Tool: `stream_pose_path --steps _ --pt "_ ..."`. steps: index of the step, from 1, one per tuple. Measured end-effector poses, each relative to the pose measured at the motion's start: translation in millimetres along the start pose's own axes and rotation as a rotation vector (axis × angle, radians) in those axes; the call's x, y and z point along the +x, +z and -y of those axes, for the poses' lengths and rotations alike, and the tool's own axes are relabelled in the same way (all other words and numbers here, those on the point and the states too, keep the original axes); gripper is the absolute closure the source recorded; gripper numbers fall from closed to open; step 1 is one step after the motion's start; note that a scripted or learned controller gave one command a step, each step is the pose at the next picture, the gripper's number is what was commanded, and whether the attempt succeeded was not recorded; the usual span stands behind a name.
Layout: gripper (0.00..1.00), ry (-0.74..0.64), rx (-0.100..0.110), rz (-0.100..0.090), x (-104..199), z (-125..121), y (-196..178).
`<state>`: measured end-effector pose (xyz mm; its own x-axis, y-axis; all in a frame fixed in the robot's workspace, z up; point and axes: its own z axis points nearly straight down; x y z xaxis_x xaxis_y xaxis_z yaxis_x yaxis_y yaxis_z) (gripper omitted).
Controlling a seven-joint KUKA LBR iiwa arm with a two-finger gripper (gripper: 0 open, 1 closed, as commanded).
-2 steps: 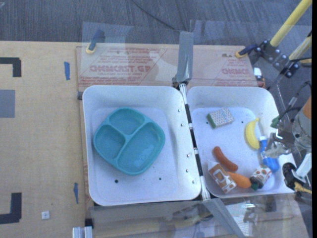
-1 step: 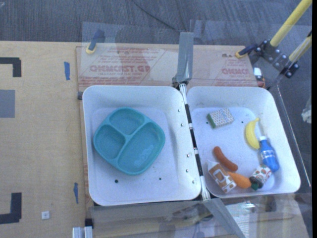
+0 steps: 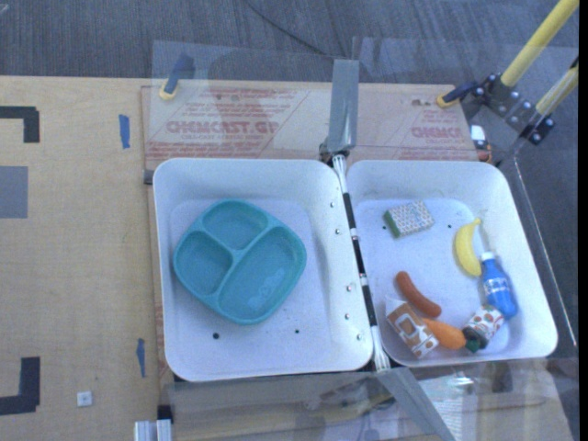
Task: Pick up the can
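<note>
Past the teal plate (image 3: 241, 261) in the left bin (image 3: 184, 352), you find the can (image 3: 484, 322) untouched in the right bin (image 3: 432, 251), wedged between carrot (image 3: 446, 335) and blue bottle (image 3: 497, 285); I judge the approach is not yet begun, I cannot tell the gripper's state, and you need a clean descent between those neighbours.

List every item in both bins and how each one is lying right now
Teal plate: flat, left bin.
Sponge: flat, right bin.
Banana: on its side.
Blue bottle: lying down beside banana.
Sausage: lying flat.
Carrot: lying flat.
Can: tipped over.
Carton: lying down.
</note>
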<state>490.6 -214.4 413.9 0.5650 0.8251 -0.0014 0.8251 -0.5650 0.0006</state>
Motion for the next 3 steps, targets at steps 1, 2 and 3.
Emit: stream_pose_path --steps 1,2,3 --pt "1.0 -0.224 -0.004 0.0 -6.2 7.3 -21.5" --pt "1.0 -0.367 0.0 0.0 -4.8 8.3 -21.4" --pt "1.0 -0.597 0.001 -0.001 -6.6 7.5 -21.4"
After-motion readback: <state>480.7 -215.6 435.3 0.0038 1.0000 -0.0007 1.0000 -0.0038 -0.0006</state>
